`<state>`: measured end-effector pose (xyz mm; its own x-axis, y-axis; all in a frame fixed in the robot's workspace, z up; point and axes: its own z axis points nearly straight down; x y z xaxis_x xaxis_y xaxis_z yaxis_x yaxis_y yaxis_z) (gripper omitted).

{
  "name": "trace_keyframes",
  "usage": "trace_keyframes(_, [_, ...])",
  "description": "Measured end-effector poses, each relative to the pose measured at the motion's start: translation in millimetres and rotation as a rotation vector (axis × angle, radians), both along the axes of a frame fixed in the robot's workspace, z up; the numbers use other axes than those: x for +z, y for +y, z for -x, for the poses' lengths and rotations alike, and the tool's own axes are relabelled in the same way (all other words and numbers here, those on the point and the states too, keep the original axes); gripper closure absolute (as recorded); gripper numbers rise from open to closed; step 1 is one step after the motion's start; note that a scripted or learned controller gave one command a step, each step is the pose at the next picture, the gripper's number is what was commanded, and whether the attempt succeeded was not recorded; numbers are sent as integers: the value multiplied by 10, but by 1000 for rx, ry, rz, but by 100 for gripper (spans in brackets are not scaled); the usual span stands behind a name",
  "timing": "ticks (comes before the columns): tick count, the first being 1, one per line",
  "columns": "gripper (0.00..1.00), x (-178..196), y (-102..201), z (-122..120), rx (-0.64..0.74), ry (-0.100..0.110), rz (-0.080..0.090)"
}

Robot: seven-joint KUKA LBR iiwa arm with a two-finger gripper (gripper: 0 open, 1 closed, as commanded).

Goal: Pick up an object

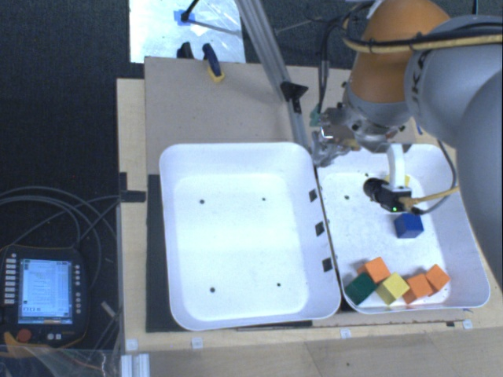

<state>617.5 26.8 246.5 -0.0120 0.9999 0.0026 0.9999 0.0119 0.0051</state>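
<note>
Camera view: gripper (324, 149) sits over the far-left corner of the shallow white plastic bin holding the blocks (350, 226). Can't tell if it's apart or together, and nothing is seen in it. Best target imo: small blue wooden-looking cube (408, 225), mid-bin, standing alone. Likely light and rigid with flat faces, so pinch two opposite sides. Cluster of orange, yellow and green cubes (393, 287) crowds that bin's near edge, tighter access. Bin floor looks smooth, so the cube may slide. Clearance around it looks good.
</note>
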Motion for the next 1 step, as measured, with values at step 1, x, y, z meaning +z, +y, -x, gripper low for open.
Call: trace_keyframes(1, [100,-88,465,-189,-2,2,1])
